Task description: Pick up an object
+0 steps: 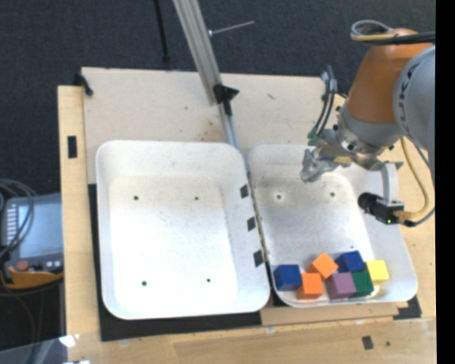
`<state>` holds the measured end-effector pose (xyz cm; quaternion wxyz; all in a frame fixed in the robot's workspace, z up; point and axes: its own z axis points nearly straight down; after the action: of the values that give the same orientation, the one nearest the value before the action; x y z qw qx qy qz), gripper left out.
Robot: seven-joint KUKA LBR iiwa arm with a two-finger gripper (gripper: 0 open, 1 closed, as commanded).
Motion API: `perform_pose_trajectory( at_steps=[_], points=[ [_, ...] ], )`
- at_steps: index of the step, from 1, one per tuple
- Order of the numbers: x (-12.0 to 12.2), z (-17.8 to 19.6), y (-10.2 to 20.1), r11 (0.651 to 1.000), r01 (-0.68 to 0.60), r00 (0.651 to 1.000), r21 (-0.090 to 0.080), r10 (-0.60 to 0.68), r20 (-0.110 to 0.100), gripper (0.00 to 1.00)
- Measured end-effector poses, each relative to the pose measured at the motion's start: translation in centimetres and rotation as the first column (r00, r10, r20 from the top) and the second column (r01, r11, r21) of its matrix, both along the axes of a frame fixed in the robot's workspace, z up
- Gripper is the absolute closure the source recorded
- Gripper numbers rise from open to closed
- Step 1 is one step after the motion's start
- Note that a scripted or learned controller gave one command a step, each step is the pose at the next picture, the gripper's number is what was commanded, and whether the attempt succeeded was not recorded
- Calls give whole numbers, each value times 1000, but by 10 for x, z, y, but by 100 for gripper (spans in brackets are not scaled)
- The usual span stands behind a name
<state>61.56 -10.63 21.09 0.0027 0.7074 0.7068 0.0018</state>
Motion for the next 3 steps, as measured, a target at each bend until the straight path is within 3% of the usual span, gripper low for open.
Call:
perform_pose_trajectory(
  at_steps=[3],
  points=[
    [23,12,142,1000,-7,1000,1,7,-4,100]
  ],
)
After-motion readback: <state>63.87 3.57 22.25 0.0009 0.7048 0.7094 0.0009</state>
